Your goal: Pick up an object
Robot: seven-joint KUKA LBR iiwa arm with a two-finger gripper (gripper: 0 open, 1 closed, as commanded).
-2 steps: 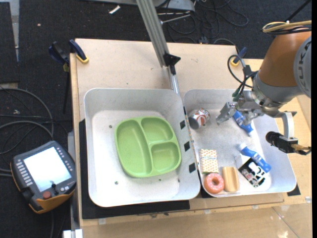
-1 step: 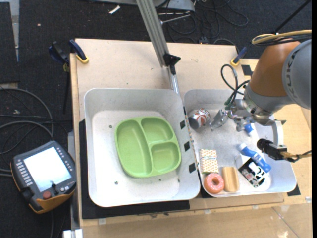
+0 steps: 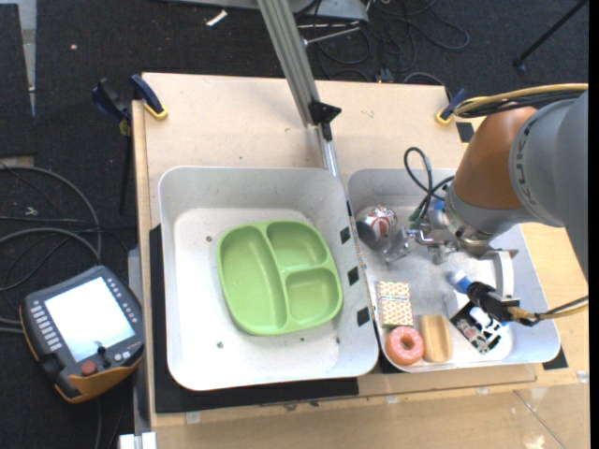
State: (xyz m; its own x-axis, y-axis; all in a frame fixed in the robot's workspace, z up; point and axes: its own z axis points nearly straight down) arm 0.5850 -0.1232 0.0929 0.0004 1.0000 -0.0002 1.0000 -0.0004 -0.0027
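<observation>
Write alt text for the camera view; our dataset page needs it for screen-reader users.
A grey robot arm reaches from the right over the right white bin, which holds a pink donut, a wafer, a bread roll and a red-and-white ball. The left bin holds a green divided plate.

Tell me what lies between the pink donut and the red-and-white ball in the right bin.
In the camera view, a waffle-patterned block lies between the donut and the ball, just above the donut.
</observation>
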